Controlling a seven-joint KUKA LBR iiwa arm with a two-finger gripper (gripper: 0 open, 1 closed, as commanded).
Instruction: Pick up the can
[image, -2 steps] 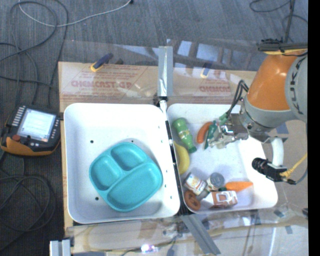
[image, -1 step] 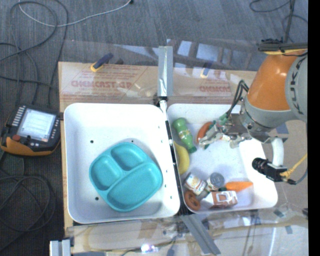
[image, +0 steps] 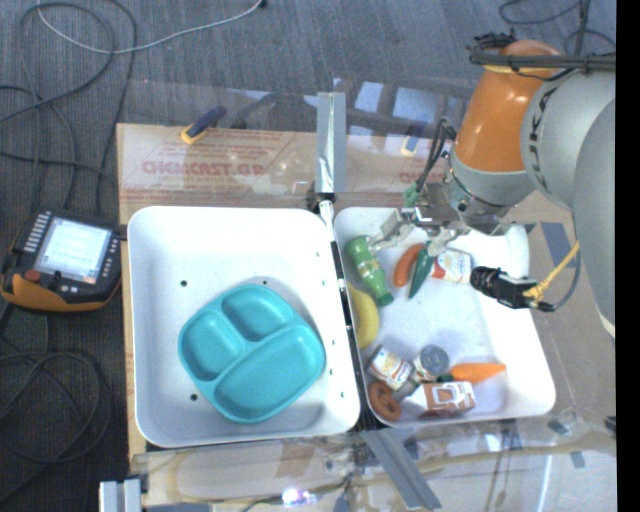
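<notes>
The can, small with a grey lid, stands upright in the front part of the right bin. A second tin with a pale label lies on its side just left of it. My gripper hangs over the back of the right bin, well behind the can and apart from it. Its fingers are spread open with nothing between them. Right under it lie an orange-red pepper and a green chilli.
A green bottle and a yellow banana lie along the right bin's left wall. A carrot, a red-and-white carton and a white packet lie nearby. The left bin holds a teal divided plate.
</notes>
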